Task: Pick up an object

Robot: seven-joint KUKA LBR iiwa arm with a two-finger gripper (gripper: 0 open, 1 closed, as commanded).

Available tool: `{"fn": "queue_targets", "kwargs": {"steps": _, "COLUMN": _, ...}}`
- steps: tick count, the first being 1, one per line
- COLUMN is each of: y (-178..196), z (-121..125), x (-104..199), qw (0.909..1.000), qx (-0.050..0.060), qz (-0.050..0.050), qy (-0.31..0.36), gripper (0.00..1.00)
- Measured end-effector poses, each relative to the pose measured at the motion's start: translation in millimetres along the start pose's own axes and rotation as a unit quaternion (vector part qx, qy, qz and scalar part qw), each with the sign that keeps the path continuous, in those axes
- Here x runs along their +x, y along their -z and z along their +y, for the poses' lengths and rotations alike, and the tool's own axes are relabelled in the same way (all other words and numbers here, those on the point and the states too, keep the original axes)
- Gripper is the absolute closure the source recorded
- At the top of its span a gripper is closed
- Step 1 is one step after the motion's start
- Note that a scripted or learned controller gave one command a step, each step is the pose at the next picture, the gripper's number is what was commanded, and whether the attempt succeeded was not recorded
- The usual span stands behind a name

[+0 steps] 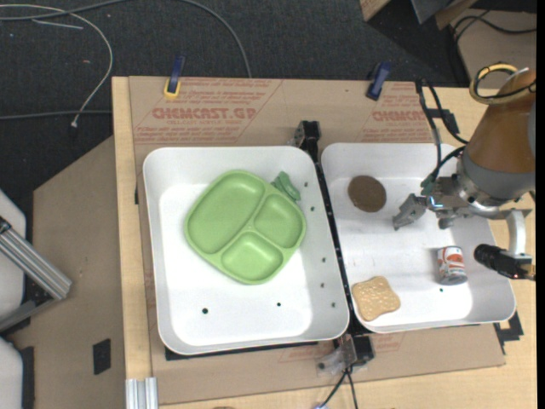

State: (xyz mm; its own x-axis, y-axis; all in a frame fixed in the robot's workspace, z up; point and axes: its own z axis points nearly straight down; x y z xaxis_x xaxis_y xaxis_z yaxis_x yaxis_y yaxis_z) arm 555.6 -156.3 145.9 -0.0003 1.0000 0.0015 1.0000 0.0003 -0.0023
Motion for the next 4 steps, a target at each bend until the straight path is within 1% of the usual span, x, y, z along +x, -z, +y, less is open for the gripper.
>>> {"fn": "queue_targets", "kwargs": {"steps": 1, "y": -48, "z": 9, "x": 0, "qw": 1.0, "qx": 0.001, "qz": 0.001, "qy": 0.0, "gripper": 0.0}}
{"fn": "queue_targets", "kwargs": {"steps": 2, "y": -62, "z": 9, "x": 1, "qw": 1.0, "qx": 0.001, "qz": 0.0, "qy": 0.0, "gripper": 0.0}}
{"fn": "queue_targets", "kwargs": {"steps": 3, "y": -50, "z": 10, "x": 1, "qw": 1.0, "qx": -0.001, "qz": 0.0, "qy": 0.0, "gripper": 1.0}}
{"fn": "queue_targets", "kwargs": {"steps": 4, "y": 13, "z": 6, "x": -3, "qw": 1.0, "qx": -0.004, "qz": -0.002, "qy": 0.0, "gripper": 1.0}}
